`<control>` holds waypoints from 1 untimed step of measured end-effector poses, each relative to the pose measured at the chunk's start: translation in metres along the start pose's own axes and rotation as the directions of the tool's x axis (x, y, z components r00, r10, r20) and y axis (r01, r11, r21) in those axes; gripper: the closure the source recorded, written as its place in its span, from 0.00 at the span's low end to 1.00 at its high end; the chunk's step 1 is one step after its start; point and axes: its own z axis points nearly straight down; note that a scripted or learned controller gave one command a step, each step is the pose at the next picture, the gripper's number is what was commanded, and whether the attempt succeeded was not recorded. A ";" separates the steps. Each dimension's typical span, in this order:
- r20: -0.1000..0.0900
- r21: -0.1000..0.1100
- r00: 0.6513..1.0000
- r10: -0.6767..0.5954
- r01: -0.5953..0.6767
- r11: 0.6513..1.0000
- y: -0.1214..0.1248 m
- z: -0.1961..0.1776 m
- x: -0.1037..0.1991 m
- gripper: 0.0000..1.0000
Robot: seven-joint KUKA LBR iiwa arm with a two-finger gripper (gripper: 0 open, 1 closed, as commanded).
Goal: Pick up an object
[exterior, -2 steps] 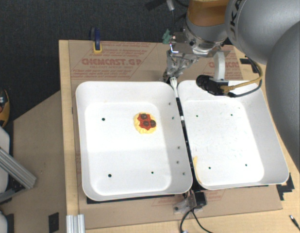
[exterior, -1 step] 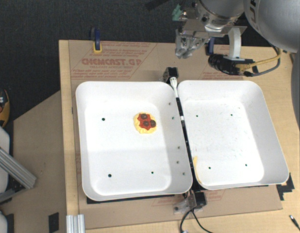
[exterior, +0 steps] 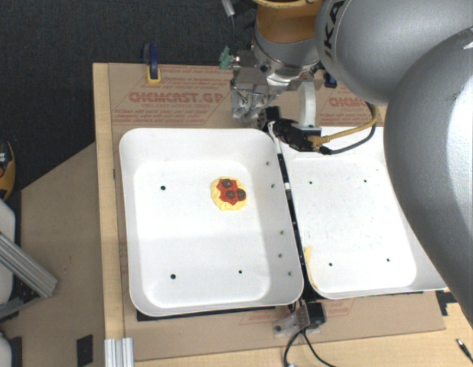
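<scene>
Grey and bulky, the arm fills my upper right of the feed, closest to the lens, with its orange band sitting just above the wrist. From there the wrist drops toward the far edge of the tabletop, and the pincer hangs over the brown cardboard sheet just beyond the far right corner of the left bin. I see nothing between its tips, but whether it is wide or narrow I cannot tell (the metal parts blur together at this slant). A black cable runs from the wrist down along the seam where the two bins meet.

My target, a small yellow object with red and dark spots on top, lies on the floor of the left bin, a little toward the far right of its centre, well apart from the pincer. The right bin sits just beside the left one, its far right part hidden under the arm. A blue and yellow clamp grips the far edge of the cardboard near its left corner.
</scene>
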 end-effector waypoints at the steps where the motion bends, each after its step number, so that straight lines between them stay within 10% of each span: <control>1: -0.001 -0.017 1.000 0.002 -0.002 1.000 0.001 -0.080 0.022 1.00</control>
